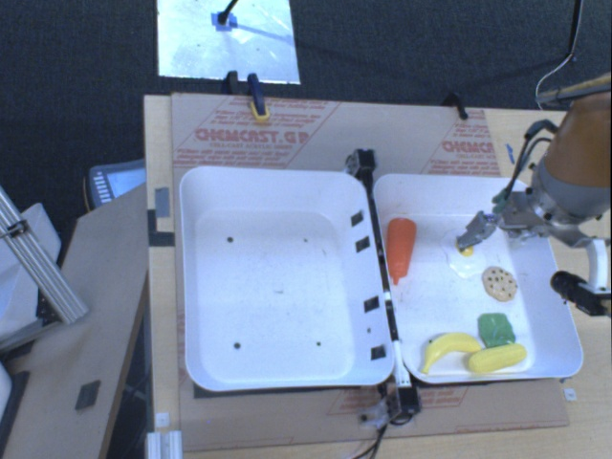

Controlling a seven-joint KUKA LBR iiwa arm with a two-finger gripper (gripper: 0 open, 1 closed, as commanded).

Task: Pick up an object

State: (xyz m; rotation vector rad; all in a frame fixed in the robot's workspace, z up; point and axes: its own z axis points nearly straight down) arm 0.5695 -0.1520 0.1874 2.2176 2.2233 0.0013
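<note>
Hovering low in the right bin (564, 347) now, gripper (475, 232) just up and left of the cookie (498, 282), near it but apart. Grip width: impossible to tell from this angle. A speck of yellow (466, 250) at the tip, too small to call as part of the tool or a toy piece. Nothing visibly held.

Closest candidate by the look of it: the cookie itself, round and flat, so no long axis to line up with. Only a short drop down and right of the present hover, judging by the gap.

Other options, all read off the cookie: carrot (400, 249) well to its left, long axis running up and down the view, fat end on top. Green piece (495, 328) just below the cookie. Banana (448, 347) below and left, lying roughly crosswise. Yellow piece (497, 357) farther below, touching the banana's end.

Probably a tricky pinch on something so flat; the carrot would likely offer a fuller grip across its width.
</note>
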